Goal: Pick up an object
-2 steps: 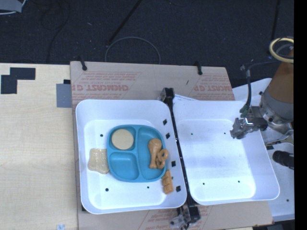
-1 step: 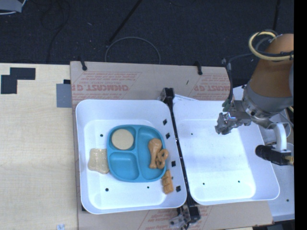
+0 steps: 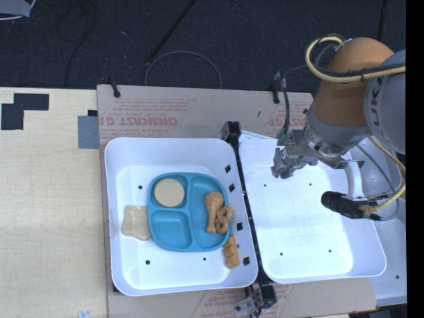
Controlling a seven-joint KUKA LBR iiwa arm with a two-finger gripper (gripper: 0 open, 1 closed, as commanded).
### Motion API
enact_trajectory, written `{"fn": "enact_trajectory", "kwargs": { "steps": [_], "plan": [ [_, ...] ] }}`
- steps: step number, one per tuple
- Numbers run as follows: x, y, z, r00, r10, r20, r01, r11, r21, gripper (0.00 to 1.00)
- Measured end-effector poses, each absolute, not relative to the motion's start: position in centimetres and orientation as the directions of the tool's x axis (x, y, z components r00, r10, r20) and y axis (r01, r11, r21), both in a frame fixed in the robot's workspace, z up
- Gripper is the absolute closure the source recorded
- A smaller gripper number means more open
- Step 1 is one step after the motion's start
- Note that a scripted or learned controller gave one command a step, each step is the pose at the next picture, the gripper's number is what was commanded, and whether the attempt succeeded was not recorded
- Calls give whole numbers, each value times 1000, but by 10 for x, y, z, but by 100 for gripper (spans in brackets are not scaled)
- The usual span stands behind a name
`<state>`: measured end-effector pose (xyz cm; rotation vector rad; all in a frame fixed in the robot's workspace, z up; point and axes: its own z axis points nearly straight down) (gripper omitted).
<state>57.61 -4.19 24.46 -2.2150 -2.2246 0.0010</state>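
Well, one smooth blue plate [image 3: 173, 237] in the left bin [image 3: 130, 177] holds one round biscuit [image 3: 168, 192] and one knobbly, maybe pretzel-like twist [image 3: 217, 212]. Gripper [image 3: 283, 167] hangs over the right bin [image 3: 311, 244]; can't tell if it's open.

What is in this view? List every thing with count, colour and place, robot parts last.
bins: two, white, side by side on the bench; left bin, right bin
divided tray: one, blue, in the left bin
round disc: one, pale tan, tray's upper-left compartment
knobbly shapes: apparently two, tan, touching, tray's right compartment
bread-like slice: one, cream, left bin, against the tray's left edge
small piece: one, orange-tan, left bin, beside the tray's lower-right corner
cardboard sheet: one, brown with red print, under both bins
arm: one, grey and orange, entering from the right
end effector: one, grey, over the right bin's upper left
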Motion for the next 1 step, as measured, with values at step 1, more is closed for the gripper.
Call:
{"fn": "enact_trajectory", "kwargs": {
  "steps": [1],
  "plan": [
    [582, 10, 231, -4, 1000, 2, 1000, 4, -5, 100]
  ]
}}
